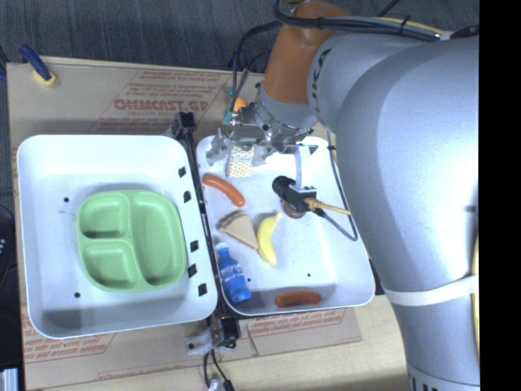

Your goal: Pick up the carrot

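Observation:
The carrot [224, 189] is a short orange stick lying at a slant in the upper left of the right bin [352, 261]. My gripper [238, 155] hangs just above and behind it, near the bin's far rim, about a finger's length from the carrot's upper end. Its fingers [216, 149] are spread open, with nothing between them. The grey arm and its orange band reach in from the upper right and cover the bin's far right corner.
Also in the right bin are a sandwich wedge [238, 230], a banana [267, 238], a blue bottle [232, 275] by the left wall, and a reddish sausage [297, 298] at the front. The left bin [41, 165] holds a green divided plate [130, 239].

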Motion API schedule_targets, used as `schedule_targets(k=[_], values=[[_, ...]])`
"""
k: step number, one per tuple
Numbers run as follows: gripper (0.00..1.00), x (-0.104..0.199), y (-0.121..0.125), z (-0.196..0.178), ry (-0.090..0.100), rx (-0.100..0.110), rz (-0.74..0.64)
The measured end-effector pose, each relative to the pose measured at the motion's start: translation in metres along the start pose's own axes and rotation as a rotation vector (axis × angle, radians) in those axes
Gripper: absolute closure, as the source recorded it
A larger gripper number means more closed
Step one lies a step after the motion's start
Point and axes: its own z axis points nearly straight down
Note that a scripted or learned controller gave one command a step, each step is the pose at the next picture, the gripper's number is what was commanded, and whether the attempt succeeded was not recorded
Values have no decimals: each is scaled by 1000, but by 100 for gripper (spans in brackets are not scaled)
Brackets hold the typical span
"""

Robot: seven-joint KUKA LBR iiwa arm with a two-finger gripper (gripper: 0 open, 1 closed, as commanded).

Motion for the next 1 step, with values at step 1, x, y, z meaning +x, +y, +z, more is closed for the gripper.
schedule_targets(k=[1], values=[[0,-65,-2,30,1,0,160]])
